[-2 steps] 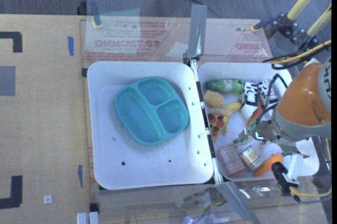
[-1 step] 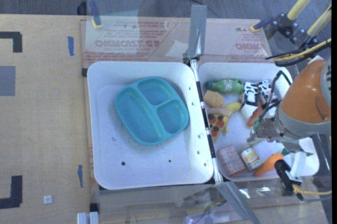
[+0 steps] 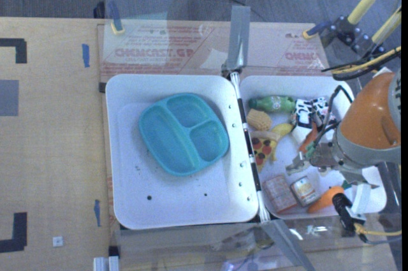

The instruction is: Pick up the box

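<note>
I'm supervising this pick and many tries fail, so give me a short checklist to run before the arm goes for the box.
1. Box in view in the right bin, near its front wall: ok.
2. Box top uncovered: ok.
3. Room around the box: not ok; a small jar lies close beside it.
4. Gripper above the right bin: ok.
5. Gripper centred over the box: not ok; it sits behind and right of it.
6. Finger opening: cannot tell.

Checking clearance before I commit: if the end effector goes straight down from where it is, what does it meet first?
Probably the small jar just below the end effector, beside the box rather than on it. Depth is unclear from this slanted view.
</note>
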